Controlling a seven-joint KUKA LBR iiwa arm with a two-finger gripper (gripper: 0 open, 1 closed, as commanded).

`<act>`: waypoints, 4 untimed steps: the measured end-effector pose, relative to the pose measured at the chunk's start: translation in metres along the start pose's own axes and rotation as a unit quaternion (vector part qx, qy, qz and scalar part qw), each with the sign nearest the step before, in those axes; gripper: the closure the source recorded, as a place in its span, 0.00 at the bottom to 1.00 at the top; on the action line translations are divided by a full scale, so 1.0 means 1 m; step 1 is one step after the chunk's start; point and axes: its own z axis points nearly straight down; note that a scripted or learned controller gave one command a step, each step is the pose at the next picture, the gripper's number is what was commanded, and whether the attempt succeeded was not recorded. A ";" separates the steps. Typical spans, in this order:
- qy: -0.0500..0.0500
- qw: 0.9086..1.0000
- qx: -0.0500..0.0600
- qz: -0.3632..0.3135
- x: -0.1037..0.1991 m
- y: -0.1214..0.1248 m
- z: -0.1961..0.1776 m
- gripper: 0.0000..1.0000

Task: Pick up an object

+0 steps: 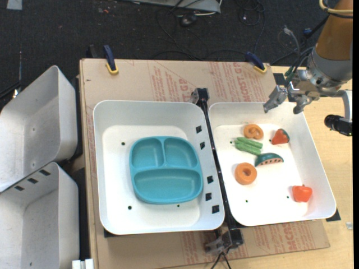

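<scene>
The gripper (285, 100) hung over the far rim of the right bin (320, 167), its two fingers spread wide with nothing between them. One fingertip (271, 105) pointed toward the bin's middle; the other sat nearer the arm's side.

All candidate objects lay in the right bin, down-frame of the gripper and apart from it. The closest were the small orange ring (253, 131) and the red wedge (280, 137), both just below the open fingers in the view. The ring lay slightly left of the gripper's centre, the wedge almost directly beneath it. The ring, being round, showed no long axis; the wedge's tip pointed up-frame.

Further in lay the green pod (248, 145), its long axis running from upper left to lower right, and the watermelon slice (268, 159), long axis nearly level across the frame. The larger orange ring (245, 173) and the red pepper (302, 193) sat nearest the front rim, well apart from the fingers.

The left bin (106, 167) held a blue divided plate (166, 169). In my judgement, a short descent toward the viewer would reach the wedge or small ring first.
</scene>
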 end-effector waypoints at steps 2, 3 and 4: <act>-0.001 1.000 -0.004 0.000 -0.001 0.004 0.055 0.00; -0.001 1.000 -0.006 -0.003 0.007 0.011 0.109 0.00; -0.001 1.000 -0.005 -0.003 0.008 0.012 0.154 0.00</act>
